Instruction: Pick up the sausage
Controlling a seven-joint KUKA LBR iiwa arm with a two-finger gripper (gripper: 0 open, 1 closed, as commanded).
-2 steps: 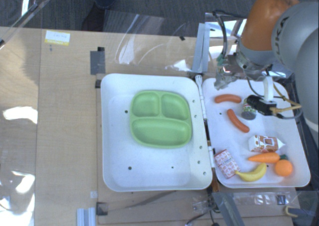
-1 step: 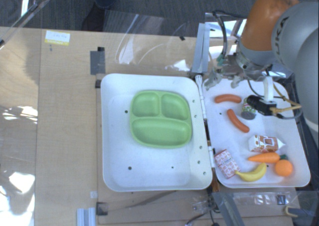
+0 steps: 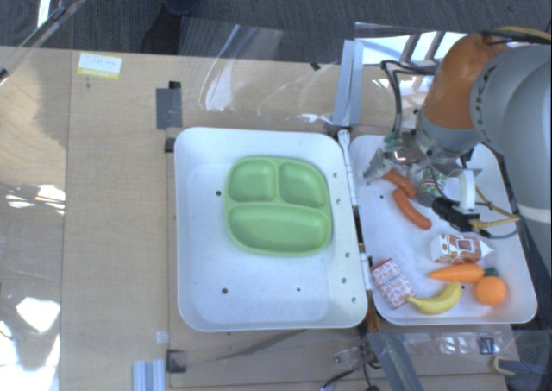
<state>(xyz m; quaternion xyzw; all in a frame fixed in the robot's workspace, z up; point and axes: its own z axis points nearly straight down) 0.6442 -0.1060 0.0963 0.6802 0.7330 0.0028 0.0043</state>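
**Arm low over the right bin, sausage by the tool**

Nearest the lens, the grey arm (image 3: 517, 96) with its orange band fills the upper right and reaches down into the right bin (image 3: 509, 316).

By size, the wooden counter (image 3: 103, 234) comes first, carrying both white bins side by side. In the left bin (image 3: 198, 294) sits a green divided plate (image 3: 279, 205), with three compartments, roughly at the bin's middle.

Within the right bin, the tool (image 3: 404, 165) hangs at the upper left part, tangled in cables; whether it is released or clenched cannot be told from this slant. Just below it lies the sausage (image 3: 412, 210), orange-red and slanting down to the right, with a second reddish piece (image 3: 398, 179) just above it, close under the tool. Neither is seen between the fingers.

Lower in the same bin lie a banana (image 3: 436, 299), a carrot (image 3: 457, 274), a small carton (image 3: 455, 249), a red-and-white packet (image 3: 391, 282) near the left wall, and an orange (image 3: 491, 290) at the right.
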